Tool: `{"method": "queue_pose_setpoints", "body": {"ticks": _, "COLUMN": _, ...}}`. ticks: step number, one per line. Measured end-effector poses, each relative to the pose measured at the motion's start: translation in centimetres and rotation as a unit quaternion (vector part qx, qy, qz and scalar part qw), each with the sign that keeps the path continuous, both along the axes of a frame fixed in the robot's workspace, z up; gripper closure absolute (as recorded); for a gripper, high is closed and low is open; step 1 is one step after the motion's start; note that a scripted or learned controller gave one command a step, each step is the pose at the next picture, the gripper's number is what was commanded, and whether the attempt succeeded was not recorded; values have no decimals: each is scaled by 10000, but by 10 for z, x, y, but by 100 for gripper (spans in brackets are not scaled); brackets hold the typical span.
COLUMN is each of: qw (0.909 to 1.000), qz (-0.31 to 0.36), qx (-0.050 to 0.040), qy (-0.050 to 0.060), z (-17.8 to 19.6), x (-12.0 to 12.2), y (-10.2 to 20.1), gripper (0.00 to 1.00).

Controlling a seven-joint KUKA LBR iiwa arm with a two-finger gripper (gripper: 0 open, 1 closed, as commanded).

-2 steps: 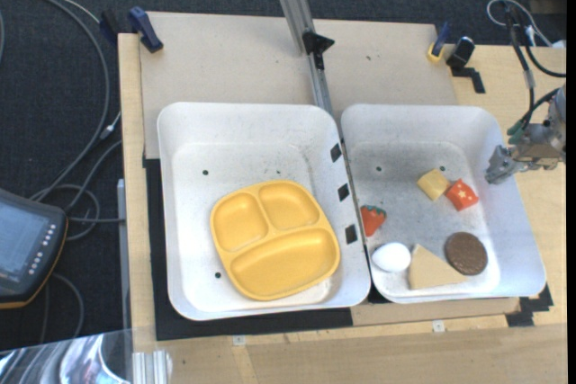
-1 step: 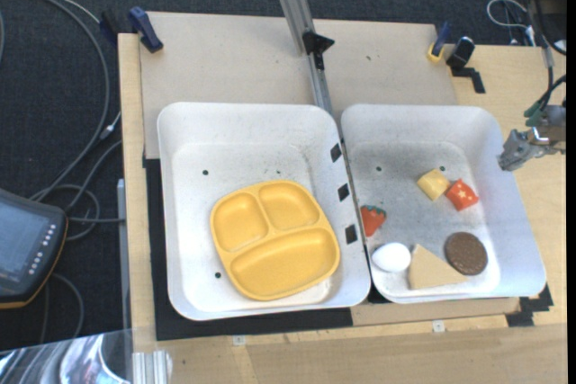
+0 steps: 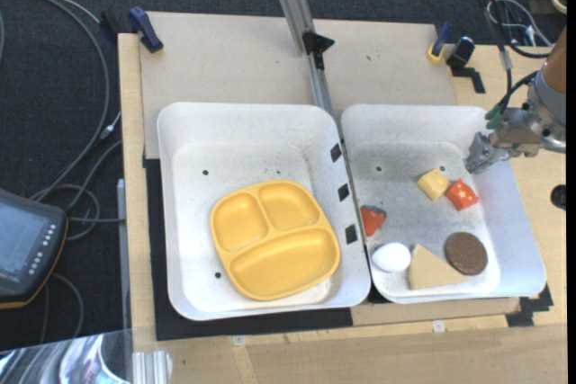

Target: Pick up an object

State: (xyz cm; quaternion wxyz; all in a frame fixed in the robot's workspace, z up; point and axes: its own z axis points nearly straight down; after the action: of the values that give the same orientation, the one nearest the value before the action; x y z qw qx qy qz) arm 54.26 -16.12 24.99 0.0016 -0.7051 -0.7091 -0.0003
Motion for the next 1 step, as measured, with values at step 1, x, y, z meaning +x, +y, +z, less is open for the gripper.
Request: {"method": "queue_pose_setpoints", "body": {"ticks": 1, "qw": 10000, "qz": 12, "qx": 0, "qy": -20, "z": 7, "x": 10, "y": 57, "gripper": 100}}
